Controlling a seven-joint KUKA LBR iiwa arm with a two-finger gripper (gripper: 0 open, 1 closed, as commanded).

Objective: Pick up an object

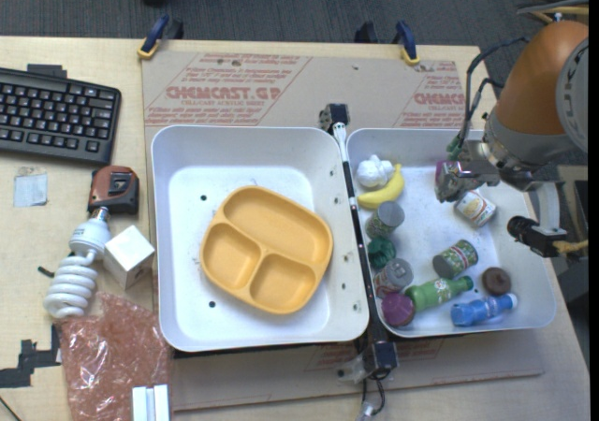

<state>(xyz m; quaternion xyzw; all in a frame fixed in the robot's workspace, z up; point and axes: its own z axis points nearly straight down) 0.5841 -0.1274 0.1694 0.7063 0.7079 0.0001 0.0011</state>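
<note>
a pale wooden bench [65, 54] carries a brown cardboard sheet [243, 82] printed in red and held by blue and yellow clamps [154, 37]; beyond it the floor is dark grey carpet. on the sheet sit two shallow, glossy white plastic bins with rounded corners, touching along their inner rims. the left bin [178, 251] holds a smooth yellow-orange divided plate [267, 249] with three compartments, lying flat near its middle. the right bin [533, 312] holds a scatter of small things: a curved yellow banana [386, 188] beside a lumpy white toy [373, 169], a green bottle [440, 292] on its side, a blue bottle [482, 310], a green can [455, 257], a white labelled jar [475, 209], a round brown piece [496, 280], a magenta ball [397, 310] and grey caps along the divider. the grey arm [547, 82], with its rounded orange band, leans over the right bin's far right corner. its gripper [452, 178] hangs low there, just beside the white jar; whether its fingers are spread or closed, or grip anything, cannot be told. left of the bins lie a black keyboard [56, 110], a spiral white bulb [75, 269], a white cube [128, 254], a tape measure [114, 189] and a crinkled reddish bag [108, 358].
</note>
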